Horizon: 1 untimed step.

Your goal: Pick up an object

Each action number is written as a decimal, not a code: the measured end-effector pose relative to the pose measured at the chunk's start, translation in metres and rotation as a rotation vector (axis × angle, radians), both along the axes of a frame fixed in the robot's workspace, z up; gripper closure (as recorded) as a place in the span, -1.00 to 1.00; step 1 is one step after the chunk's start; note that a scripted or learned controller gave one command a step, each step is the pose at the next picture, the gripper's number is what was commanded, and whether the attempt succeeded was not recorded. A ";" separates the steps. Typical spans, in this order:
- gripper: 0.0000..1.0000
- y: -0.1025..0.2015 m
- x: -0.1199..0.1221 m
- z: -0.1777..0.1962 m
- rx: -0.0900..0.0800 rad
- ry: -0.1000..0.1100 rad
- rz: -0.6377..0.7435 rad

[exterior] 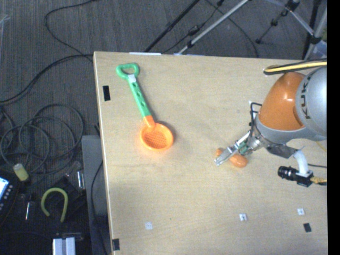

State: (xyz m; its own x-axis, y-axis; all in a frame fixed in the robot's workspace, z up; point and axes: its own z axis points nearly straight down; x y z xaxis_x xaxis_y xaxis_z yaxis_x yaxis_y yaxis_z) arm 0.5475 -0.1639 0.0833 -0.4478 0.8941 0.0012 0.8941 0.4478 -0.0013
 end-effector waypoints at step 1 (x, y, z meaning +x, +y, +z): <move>1.00 0.002 0.001 0.008 0.003 -0.001 0.001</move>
